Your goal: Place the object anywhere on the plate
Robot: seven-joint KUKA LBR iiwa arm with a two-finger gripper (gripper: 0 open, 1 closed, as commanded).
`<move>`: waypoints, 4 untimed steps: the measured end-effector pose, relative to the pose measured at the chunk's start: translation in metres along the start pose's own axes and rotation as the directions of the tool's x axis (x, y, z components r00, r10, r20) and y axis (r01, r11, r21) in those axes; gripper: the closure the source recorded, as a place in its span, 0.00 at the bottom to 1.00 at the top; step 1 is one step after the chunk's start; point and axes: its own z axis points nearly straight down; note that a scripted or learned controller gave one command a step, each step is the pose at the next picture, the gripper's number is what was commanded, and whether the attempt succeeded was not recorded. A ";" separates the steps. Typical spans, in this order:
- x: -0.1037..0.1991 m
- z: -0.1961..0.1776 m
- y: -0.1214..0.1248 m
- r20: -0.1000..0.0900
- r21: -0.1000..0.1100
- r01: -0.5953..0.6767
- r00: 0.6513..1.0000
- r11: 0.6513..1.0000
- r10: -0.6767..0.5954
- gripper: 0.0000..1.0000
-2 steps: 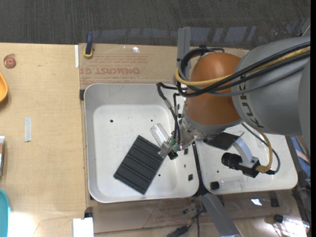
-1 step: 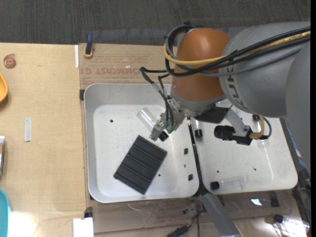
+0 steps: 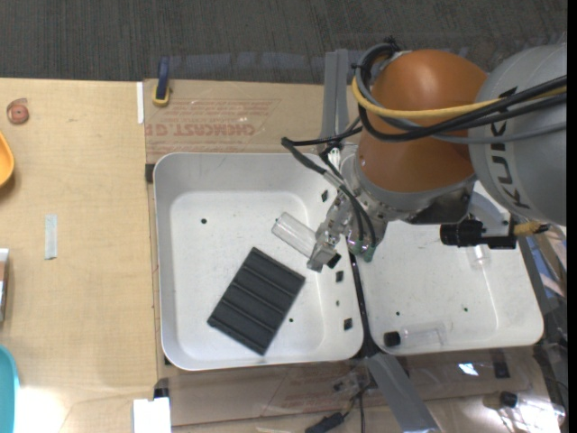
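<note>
Two white bins [image 3: 171, 269] sit on a cardboard-covered bench [image 3: 225, 120]. At centre, the gripper [image 3: 323, 253] hangs over the left bin's right side, fingers' spacing unclear. Lower left of it lies a dark ribbed plate [image 3: 257, 299].

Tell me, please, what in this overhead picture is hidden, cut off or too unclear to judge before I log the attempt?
- Gripper: camera view, small and blurred; its state is unreadable.
- Clear object beside it: transparent against the white left bin, so its shape and any contact are uncertain.
- Right bin: the arm's orange band covers its upper part.
- Dark ribbed plate: fully visible, lying tilted.
- Orange item: cut by the left edge.
</note>
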 end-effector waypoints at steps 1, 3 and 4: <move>0.000 0.000 0.000 0.000 0.000 0.000 1.000 1.000 0.000 0.00; -0.021 -0.109 0.006 0.002 -0.001 0.320 0.947 0.947 -0.320 1.00; -0.018 -0.178 0.015 0.004 -0.001 0.554 0.833 0.833 -0.554 1.00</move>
